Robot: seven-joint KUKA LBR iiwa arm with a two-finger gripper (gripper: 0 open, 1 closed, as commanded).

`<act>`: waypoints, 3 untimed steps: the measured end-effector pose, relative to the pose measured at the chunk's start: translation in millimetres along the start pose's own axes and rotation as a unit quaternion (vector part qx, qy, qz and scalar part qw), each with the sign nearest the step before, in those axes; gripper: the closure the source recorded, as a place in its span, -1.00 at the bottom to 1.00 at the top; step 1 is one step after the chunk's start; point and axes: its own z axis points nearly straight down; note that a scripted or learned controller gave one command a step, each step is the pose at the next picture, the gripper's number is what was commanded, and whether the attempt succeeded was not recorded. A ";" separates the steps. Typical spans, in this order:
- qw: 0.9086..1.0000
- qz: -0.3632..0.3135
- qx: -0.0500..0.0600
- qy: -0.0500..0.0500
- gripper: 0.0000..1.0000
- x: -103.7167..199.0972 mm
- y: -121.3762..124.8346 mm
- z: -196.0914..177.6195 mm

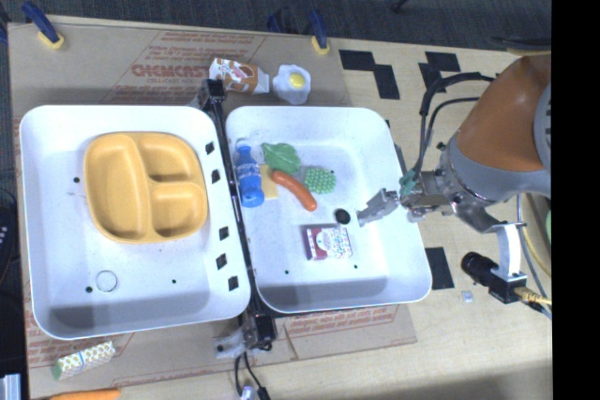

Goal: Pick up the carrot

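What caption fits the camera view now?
Gripper over the right bin, right of the carrot.

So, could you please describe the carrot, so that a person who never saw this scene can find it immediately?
Look at the right white bin, beside the bin holding the yellow divided plate. In its upper left part sits a small cluster of toys; the carrot lies there on a slant, between the blue bottle and the green bumpy ball. It is the only orange, elongated piece.
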 end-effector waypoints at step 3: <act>0.998 0.063 0.002 0.000 1.00 85.3 87.4 131.4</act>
